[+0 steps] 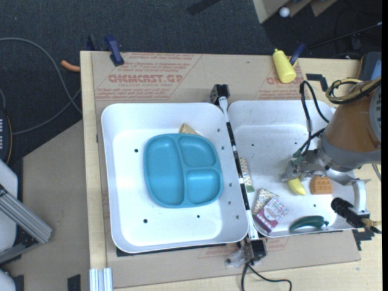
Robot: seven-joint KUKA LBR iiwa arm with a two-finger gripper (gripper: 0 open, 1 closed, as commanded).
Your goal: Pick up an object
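Small yellow object [296,187] lay in the right bin [267,117], right under the gripper [298,170], touching or just below its tip. Whether the gripper was clamped on it or loose: cannot tell, arm body blocked that part. Orange waffle-like piece [321,185] sat just right of the gripper, nearly against the yellow object. Patterned packet [269,209] lay nearer the camera and left of the gripper; green-rimmed item [309,224] nearer the camera, by the bin's front wall. Further left, past the divider, blue divided plate [182,169] sat in the left bin [121,223], well apart.

Risks, judged: yellow object was small and rounded, could squirt out of a pinch or roll. Orange piece so close might get nudged or caught alongside. Off-centre descent could simply push the target along the bin floor, leaving an empty grasp.
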